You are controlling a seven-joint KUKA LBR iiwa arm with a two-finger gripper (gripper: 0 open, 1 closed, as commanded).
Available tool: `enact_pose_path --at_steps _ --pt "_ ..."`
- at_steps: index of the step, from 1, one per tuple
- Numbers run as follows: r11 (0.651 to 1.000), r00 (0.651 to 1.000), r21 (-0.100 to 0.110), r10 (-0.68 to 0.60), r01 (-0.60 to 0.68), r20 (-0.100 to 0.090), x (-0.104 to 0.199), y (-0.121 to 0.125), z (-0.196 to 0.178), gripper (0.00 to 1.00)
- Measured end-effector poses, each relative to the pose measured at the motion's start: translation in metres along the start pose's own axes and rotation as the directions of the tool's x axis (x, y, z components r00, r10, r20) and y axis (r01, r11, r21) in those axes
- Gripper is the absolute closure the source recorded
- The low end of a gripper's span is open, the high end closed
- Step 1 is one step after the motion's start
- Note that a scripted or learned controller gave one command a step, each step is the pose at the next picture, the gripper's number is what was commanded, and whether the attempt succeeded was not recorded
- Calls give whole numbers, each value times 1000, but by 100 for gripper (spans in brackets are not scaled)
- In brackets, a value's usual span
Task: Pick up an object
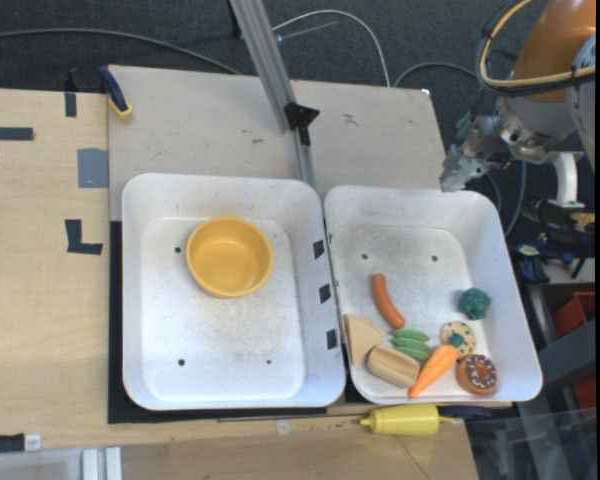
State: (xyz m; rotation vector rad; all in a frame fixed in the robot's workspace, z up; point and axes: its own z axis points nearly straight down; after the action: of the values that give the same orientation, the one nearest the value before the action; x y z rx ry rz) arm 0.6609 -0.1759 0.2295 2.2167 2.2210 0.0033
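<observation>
Nearest the front edge of the counter [40,268] lies a yellow squeeze bottle [405,420] on its side, just outside the rim of the right bin [500,228]. Inside that bin, the toys crowd the near right corner: a chocolate donut [477,373] sits closest to the corner, an orange carrot [435,367] leans slantwise beside it, and a bread roll [392,365] lies to the carrot's left, touching a pale cheese wedge [360,336]. A green pea pod [412,342] rests between the wedge and the carrot, and a small cookie [458,336] sits just above the donut. A little farther in, a sausage [387,300] lies at a slant near the bin's middle, and a dark green broccoli piece [474,302] sits by the right wall, apart from the rest. In the left bin [140,368], a yellow bowl [229,256] stands upright toward the far half. Beyond the bins, a grey metal pole [265,53] runs down toward the seam between them, and a yellow-and-blue clamp [114,92] sits at the counter's far left corner. The jaws [458,171] hang just past the far right rim of the right bin, well apart from every toy, with nothing held; I cannot tell how far open they are.
</observation>
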Motion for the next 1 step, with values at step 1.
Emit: enact_pose_path --at_steps 1 --pt "1000 1000 5 -5 5 -2 57 0 -4 100"
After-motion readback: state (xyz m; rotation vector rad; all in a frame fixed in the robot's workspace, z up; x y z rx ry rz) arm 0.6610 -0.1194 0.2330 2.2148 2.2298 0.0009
